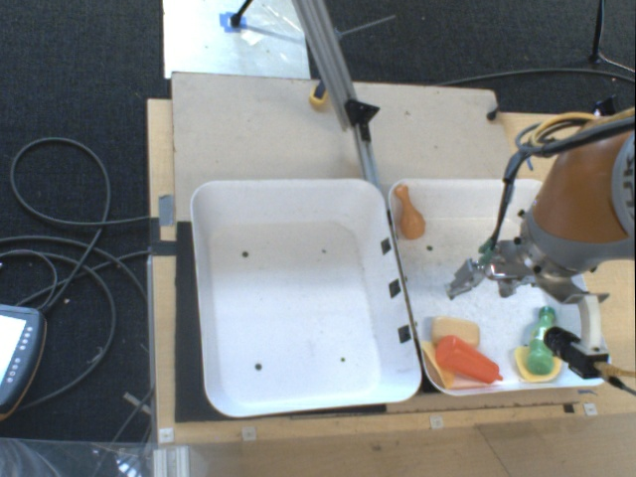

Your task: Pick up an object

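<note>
Because every object lies in the right bin (467,202), the arm (586,202) reaches over that bin alone, and the left bin (214,207) serves as nothing more than a neighbour for now. The gripper (475,276) hangs above the bare middle of the right bin's floor, its grey fingers pointing toward the divider between the bins. They seem spread a little, with nothing between them, though the slant of the view makes the exact gap hard to judge; I read them as parted and empty.

Four objects wait as candidates. An orange drumstick (407,217) lies at the far left corner of the right bin, close against the wall, well apart from the gripper. At the near edge, a red piece (465,360) rests on or against a tan block (457,330), the two touching, so a grasp on either may disturb the other. Further right, a green bottle (541,344) lies over a yellow piece (537,368), just beside a black part of the arm's tooling.

Since the objects hug the walls and corners, the fingers have little room to close around them there. The tan block and the red piece sit nearest the gripper, so I judge them the likeliest target. No pick is made yet; the task looks to be at its approach stage.
</note>
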You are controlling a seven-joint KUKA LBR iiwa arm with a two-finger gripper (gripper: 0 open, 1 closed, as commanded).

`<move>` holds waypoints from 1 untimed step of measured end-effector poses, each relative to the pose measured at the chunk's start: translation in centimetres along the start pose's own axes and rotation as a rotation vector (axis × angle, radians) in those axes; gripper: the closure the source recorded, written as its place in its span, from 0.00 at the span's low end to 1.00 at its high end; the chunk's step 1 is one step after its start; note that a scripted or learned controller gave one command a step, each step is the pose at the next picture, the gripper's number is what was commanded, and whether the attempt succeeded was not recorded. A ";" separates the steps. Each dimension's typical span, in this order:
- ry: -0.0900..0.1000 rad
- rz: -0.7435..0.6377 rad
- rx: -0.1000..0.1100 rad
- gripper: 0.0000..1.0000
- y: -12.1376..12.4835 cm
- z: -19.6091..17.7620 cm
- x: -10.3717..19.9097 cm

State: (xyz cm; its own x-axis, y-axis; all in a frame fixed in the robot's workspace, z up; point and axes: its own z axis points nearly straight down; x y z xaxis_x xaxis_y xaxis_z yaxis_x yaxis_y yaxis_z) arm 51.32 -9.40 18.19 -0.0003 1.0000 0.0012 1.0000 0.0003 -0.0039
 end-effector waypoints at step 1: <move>0.000 0.000 0.000 0.00 0.3 4.4 -0.5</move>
State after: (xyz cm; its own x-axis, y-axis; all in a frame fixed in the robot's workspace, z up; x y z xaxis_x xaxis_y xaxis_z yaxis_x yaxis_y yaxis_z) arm 51.58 -9.85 13.84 -0.0001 1.0000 0.0013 1.0000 0.0001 -0.0043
